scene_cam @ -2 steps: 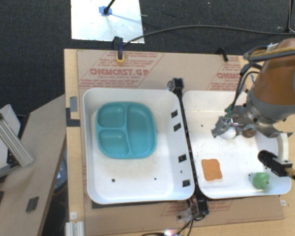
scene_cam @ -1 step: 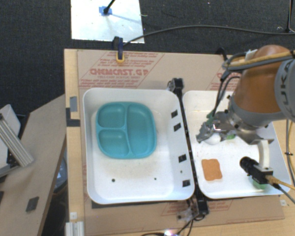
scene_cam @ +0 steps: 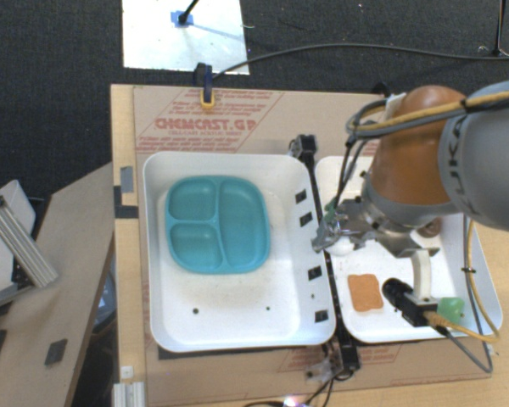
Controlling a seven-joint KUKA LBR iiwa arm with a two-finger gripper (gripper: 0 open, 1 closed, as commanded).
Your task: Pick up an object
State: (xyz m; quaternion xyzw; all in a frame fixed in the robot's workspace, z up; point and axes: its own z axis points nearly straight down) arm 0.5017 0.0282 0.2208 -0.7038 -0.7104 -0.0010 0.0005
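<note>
Front edge: cable ends and a small connector (scene_cam: 343, 359) lie nearest us, at the bottom of the frame below the seam between the two bins.
Left bin (scene_cam: 157, 312): one shallow white tray, left of centre, with a few dark specks on its floor.
Teal plate (scene_cam: 216, 225): one, three compartments, lying flat in the upper half of the left bin, well apart from the arm.
Right bin (scene_cam: 382, 333): one white tray, right of centre, much of it hidden under the arm.
Orange piece (scene_cam: 365, 292): one flat orange rectangle lying loose on the right bin's floor, lower middle.
Green object (scene_cam: 448, 309): one, at the lower right of the right bin, beside a black part I cannot make out.
Gripper (scene_cam: 338, 234): low at the right bin's left wall, close above something small and white; whether the jaws are open or closed I cannot tell from here.
Step, as I judge it: reaching down for a grasp, with nothing lifted yet.
Next move: likely needs the fingers closed squarely on one item, clear of the bin wall, then a straight lift.
</note>
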